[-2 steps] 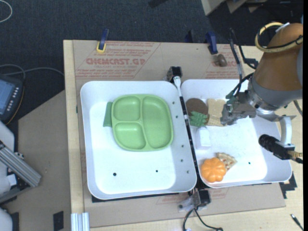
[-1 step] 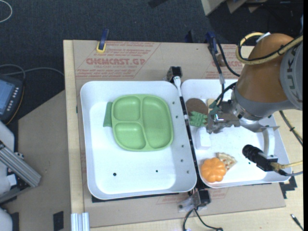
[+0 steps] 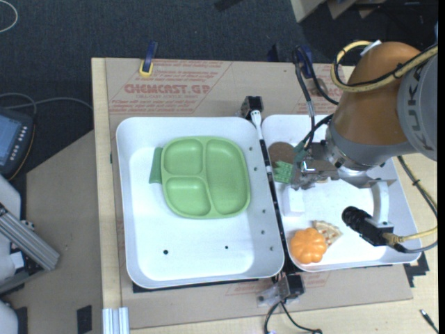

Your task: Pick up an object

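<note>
Gripper [image 3: 300, 175] low in right bin [image 3: 361, 252], touching green object [image 3: 282, 172]

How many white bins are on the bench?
2. The left bin holds a green plate. The right bin lies beside it, touching it, partly hidden under the arm.

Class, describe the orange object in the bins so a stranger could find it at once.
Look at the right bin, the one under the arm. Along its near edge, at the corner next to the left bin, sits a pumpkin. It is round, ribbed and the one orange item there; the tan piece beside it is pale and flat.
</note>
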`<state>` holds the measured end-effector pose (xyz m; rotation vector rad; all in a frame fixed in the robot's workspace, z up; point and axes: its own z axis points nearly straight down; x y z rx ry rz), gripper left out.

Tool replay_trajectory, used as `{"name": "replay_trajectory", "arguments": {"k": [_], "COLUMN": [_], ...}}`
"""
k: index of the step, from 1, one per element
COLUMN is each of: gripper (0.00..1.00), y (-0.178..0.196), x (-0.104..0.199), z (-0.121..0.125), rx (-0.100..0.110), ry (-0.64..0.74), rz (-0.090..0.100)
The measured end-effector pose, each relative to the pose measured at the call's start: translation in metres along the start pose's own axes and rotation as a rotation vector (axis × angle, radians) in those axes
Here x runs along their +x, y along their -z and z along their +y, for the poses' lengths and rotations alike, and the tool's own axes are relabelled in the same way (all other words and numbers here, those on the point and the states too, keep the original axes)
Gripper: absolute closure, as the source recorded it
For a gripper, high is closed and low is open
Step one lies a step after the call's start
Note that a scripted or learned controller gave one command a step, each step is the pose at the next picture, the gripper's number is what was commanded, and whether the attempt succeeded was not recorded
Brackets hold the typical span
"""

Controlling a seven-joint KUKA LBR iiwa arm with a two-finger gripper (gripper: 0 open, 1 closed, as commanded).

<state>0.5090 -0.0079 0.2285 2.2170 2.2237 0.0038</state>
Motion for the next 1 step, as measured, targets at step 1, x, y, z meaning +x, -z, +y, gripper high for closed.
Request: {"name": "replay_trajectory", "arguments": {"k": [1], "gripper": [1.00], "y": [-0.0133], "x": [-0.0057], "z": [-0.0083], "rx": [0.007], "ry": [-0.004], "rz": [0.000]}}
